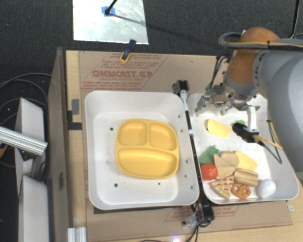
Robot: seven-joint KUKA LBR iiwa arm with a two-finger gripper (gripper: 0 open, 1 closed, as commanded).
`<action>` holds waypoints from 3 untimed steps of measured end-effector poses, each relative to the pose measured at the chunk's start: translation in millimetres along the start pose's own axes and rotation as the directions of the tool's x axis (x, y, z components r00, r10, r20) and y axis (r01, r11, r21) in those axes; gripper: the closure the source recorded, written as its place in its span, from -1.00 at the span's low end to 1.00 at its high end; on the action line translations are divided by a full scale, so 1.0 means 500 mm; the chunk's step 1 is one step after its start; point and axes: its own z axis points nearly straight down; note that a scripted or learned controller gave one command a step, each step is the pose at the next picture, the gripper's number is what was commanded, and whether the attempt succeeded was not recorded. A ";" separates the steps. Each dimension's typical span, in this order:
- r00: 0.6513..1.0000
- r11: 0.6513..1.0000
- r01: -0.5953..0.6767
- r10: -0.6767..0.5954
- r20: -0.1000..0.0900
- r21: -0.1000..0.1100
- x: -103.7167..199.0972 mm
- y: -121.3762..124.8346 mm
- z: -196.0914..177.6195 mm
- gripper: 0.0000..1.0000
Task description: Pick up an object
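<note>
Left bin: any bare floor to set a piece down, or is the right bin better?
The left bin has bare white floor on every side of the yellow divided plate, widest along its left wall. The right bin is crowded: tomato, pretzel, egg and other food fill its near half; the arm overhangs its far end.

Brightness: even overhead room light; both white bins [96, 150] read bright, nearly washed out.
Glare: strong sheen on the foil sheet [111, 14], upper left of the frame.
Shadows: soft, short, under the yellow tray [146, 149].
Focus: slightly soft overall; arm [288, 79] at right blurred, grainy dark floor.
</note>
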 end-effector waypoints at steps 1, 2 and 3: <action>1.000 1.000 -0.008 0.008 0.001 0.005 -0.042 -0.035 -0.005 -1.00; 1.000 1.000 -0.004 0.004 -0.001 0.003 -0.029 -0.002 0.023 -1.00; 1.000 1.000 -0.008 0.008 0.000 0.007 -0.021 -0.053 0.023 -1.00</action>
